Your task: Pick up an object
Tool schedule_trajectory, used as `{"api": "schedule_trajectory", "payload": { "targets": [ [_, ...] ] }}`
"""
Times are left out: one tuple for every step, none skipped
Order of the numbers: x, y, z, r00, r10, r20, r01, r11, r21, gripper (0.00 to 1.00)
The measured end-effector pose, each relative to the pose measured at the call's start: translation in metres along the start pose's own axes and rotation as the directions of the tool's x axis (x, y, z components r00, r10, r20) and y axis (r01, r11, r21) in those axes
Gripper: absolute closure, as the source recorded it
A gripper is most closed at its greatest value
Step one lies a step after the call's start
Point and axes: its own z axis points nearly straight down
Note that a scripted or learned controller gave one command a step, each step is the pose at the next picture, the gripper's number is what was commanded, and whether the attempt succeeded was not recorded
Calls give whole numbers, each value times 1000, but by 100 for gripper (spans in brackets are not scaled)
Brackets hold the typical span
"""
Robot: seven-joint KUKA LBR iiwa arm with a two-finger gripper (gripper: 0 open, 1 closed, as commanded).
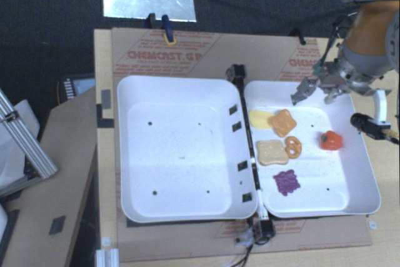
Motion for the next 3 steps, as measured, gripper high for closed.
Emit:
{"api": "schedule_trajectory", "payload": {
  "targets": [
    [19, -18, 62, 1000, 0, -2, 0, 1000, 6, 0],
    [77, -97, 22, 1000, -6, -3, 6, 1000, 3, 0],
    [74, -93, 13, 1000, -1, 0, 1, 1000, -2, 100]
  ]
}}
